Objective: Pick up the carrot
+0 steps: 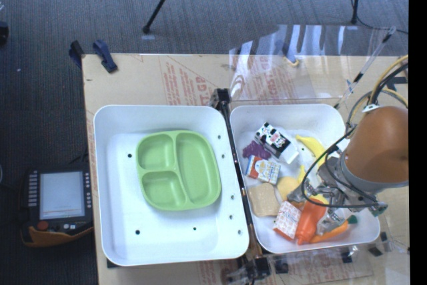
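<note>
The carrot (333,231) is a thin orange piece with a green tip. It lies in the front right corner of the right bin (313,111), beside a thicker orange bottle-shaped item (307,222). My gripper (331,205) hangs low over that corner, directly above the carrot and the orange item. The arm's orange band (378,145) and cables cover much of the wrist. Nothing can be seen lifted off the bin floor.
The right bin also holds a black-and-white carton (273,139), a banana (311,145), a purple item (256,149), small packets (265,170), a cracker (263,199) and a red-white packet (287,219). A green divided plate (178,169) lies in the left bin (113,143).
</note>
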`<state>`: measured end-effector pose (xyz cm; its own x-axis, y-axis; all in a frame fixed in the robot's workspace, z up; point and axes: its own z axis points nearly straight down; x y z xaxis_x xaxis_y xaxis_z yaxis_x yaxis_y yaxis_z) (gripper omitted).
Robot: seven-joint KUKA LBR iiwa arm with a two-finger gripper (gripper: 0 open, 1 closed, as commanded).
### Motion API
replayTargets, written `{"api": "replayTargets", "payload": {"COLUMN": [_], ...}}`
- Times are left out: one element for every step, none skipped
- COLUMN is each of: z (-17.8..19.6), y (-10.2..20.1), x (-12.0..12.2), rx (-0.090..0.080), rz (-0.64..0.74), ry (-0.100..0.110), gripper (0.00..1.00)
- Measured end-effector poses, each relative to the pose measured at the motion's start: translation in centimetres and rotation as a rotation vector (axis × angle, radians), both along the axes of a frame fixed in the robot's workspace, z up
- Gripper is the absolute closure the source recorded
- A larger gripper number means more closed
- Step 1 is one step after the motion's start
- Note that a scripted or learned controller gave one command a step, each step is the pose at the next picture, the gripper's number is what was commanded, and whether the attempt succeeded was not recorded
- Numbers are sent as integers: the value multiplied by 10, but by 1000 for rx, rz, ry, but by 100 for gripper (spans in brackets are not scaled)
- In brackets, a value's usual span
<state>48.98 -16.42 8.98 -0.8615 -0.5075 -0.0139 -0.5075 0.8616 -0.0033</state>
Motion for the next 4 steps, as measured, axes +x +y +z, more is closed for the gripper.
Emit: {"api": "replayTargets", "payload": {"z": [8, 141, 88, 89], "y": [2, 58, 7, -13], "x": [0, 31, 62, 39], "rx": [1, -3, 0, 0], "rz": [6, 1, -204, -248], "ry": [4, -3, 15, 14], "gripper": [100, 100, 100, 100]}}
